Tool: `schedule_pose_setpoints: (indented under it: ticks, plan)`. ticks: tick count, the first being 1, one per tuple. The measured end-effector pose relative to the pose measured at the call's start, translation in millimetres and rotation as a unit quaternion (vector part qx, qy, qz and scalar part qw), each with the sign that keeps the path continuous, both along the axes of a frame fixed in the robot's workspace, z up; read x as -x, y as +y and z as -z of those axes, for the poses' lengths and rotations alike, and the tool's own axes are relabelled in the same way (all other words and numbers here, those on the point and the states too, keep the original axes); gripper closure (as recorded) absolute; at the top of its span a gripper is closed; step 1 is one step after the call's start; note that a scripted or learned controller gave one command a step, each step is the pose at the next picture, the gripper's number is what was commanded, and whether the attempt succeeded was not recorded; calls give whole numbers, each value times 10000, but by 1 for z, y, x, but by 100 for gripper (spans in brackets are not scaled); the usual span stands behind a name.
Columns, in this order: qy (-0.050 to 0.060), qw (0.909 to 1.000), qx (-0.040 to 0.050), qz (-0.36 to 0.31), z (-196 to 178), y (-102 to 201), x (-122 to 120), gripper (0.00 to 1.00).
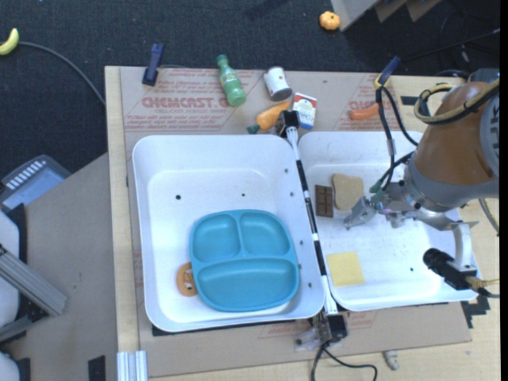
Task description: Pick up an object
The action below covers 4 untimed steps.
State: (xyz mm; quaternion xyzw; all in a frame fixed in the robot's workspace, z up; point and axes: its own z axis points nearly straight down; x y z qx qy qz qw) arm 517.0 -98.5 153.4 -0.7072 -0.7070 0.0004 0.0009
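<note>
We've got two white bins side by side here, and our gripper [355, 213] hangs low over the right bin [397, 292], reaching in from the right with the grey-and-orange arm [456, 145] behind it. Biggest thing around is the blue tray [242, 260], well off to the gripper's left in the left bin [159, 173], with a small orange cookie-looking bit [186, 279] poking out at its far side. Nearer to us, the yellow square [344, 268] lies flat just below the gripper, the tan slice [348, 189] sits just above it, and the brown bar [324, 200] is right beside the fingertips on their left, touching or nearly touching the slice. Honestly we can't tell whether the fingers are spread or pinched from this angle, and nothing shows between them, so we wouldn't call anything held. Our guess for doing this well: pick one target, probably the bar or the slice since they're closest, centre over it, and come straight down. All three are flat, so they could easily slide or get shoved against the bin wall rather than lifted.
</note>
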Motion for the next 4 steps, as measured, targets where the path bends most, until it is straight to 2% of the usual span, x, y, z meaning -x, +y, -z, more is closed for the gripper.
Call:
schedule_pose_setpoints:
  ticks: [1, 2, 3, 4]
  plan:
    - [-7, 10000, 0, 0, 69, -1, -17, 0]
    - [-16, 10000, 4, -2, 69, -6, -72, 0]
    - [-17, 10000, 7, -6, -7, 1, -88, 0]
    - [-3, 10000, 7, 3, 37, -26, -103, 0]
